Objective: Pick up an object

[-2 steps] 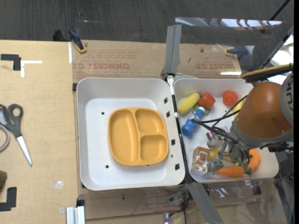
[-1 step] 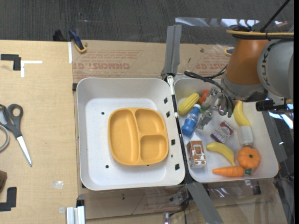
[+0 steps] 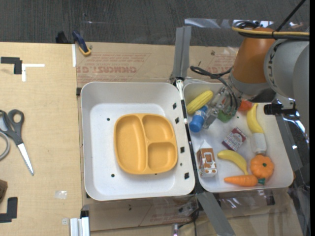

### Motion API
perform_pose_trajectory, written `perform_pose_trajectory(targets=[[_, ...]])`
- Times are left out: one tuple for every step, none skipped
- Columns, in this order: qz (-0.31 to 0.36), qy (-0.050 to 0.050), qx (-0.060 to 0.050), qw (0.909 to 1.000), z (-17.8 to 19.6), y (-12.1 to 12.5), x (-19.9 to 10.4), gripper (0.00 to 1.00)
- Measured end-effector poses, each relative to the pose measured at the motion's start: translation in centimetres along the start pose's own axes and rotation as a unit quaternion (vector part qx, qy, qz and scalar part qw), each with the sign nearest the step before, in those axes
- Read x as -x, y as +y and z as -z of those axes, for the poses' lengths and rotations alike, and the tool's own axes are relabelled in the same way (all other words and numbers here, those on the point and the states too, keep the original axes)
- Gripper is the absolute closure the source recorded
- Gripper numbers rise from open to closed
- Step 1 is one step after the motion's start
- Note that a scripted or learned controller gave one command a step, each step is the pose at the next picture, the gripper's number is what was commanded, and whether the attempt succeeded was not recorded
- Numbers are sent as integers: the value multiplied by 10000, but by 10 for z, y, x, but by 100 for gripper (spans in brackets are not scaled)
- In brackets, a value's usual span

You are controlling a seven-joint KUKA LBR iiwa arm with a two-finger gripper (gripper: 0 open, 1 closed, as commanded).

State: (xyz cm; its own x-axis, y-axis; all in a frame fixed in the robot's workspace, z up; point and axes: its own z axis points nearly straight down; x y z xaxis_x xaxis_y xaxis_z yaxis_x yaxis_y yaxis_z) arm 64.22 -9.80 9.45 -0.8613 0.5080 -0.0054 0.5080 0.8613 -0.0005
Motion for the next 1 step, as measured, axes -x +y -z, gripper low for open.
perform_pose_trajectory(targets=[[-428, 20, -1, 9991, -2, -52, -49, 0]])
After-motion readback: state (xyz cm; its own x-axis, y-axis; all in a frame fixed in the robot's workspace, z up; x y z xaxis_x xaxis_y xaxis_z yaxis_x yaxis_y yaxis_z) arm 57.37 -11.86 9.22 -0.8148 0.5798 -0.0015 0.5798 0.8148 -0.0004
